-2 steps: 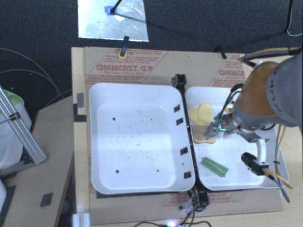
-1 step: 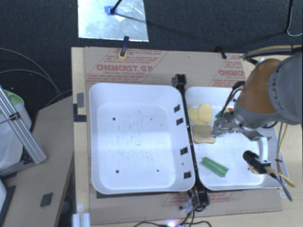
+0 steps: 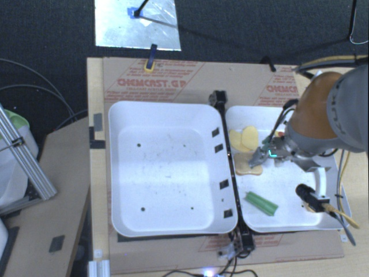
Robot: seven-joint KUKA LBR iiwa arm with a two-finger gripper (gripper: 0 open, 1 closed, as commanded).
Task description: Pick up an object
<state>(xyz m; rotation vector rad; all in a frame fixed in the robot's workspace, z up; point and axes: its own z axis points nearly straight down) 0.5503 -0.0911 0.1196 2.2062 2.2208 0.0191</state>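
The hand (image 3: 260,154) sits low in the right bin (image 3: 288,215), right by the yellow pieces (image 3: 245,137) and tan piece (image 3: 249,167) near the divider at 9 o'clock, grip unclear, green block (image 3: 262,203) loose toward 6 o'clock.

The bench (image 3: 98,172) carries a printed cardboard sheet (image 3: 173,79) under two white bins (image 3: 167,172).

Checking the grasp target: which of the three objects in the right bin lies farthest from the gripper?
The green block, alone near the bin's front edge. The yellow piece and tan piece lie close beside the gripper.
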